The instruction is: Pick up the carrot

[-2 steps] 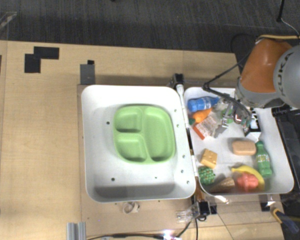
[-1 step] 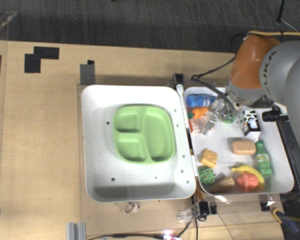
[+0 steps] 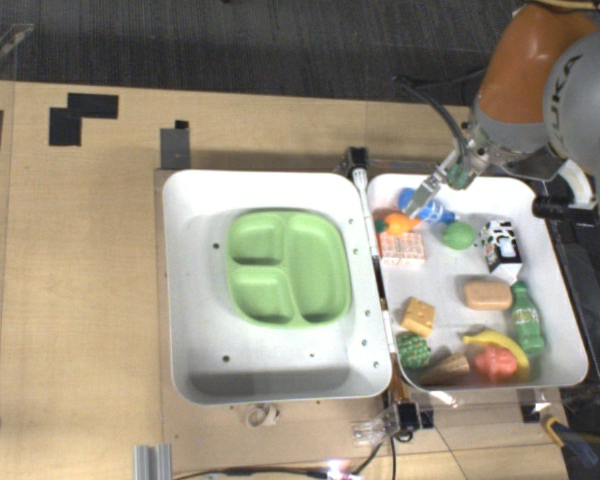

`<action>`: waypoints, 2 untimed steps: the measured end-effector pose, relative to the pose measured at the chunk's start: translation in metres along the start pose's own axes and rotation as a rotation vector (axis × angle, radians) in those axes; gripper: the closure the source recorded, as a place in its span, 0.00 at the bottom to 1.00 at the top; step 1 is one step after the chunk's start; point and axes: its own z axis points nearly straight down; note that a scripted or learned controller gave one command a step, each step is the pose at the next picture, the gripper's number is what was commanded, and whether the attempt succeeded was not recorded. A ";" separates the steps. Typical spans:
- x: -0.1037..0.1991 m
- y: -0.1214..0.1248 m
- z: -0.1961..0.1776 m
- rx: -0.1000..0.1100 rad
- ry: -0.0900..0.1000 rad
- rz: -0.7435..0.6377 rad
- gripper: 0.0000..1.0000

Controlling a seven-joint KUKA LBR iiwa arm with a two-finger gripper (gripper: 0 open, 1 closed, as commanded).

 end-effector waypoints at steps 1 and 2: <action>0.044 0.027 0.005 0.007 0.008 0.139 0.00; 0.004 -0.013 0.005 0.007 0.007 -0.046 0.00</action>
